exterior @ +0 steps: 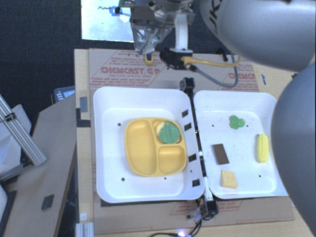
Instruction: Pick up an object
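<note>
Objects for picking lie in both white bins, all well below the hand in the picture and apart from it. Right bin (269,102): a green leafy piece (236,122) near its upper middle; a yellow corn cob (262,148) upright along the right side; a brown rectangular block (220,153) left of centre; a pale yellow cheese-like square (228,179) just below the block, not touching it. Left bin (106,132): a yellow divided tray (143,149) with three compartments, one long on the left and two smaller on the right. A green lettuce-like leaf (169,133) sits in the tray's upper right compartment.

Hand (148,51) hangs at the top of the view, beyond the far rim of the left bin, over brown cardboard (123,70) with red print that covers the bench. Its fingertips point down and come close together at a small yellowish tip; nothing recognisable is between them. How far the fingers stand apart cannot be told from this angle. A yellow cable (207,62) runs right from the wrist region. Grey arm body (266,23) crosses the upper right corner and right side, hiding part of the right bin's edge.
</note>
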Robot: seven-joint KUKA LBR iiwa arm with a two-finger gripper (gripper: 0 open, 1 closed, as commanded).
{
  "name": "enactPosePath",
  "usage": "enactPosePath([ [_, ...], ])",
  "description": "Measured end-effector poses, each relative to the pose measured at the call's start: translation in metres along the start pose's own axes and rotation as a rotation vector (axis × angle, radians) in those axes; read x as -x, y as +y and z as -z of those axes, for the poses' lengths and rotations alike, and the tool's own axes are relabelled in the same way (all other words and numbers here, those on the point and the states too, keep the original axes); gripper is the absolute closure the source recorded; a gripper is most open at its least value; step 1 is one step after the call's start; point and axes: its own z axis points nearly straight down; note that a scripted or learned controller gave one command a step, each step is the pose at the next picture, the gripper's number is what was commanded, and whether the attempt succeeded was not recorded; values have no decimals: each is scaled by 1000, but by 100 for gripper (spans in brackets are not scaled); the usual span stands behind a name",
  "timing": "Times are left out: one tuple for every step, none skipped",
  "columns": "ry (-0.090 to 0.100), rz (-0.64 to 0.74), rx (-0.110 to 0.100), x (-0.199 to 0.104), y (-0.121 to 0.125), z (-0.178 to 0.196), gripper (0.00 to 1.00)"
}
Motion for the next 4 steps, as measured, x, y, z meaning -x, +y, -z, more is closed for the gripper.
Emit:
enactPosePath([
  [4, -3, 17, 4, 24, 103, 100],
  [-3, -15, 1, 91, 23, 34, 100],
  [1, 3, -2, -2, 23, -58, 100],
  [-5, -11, -6, 46, 23, -203, 100],
])
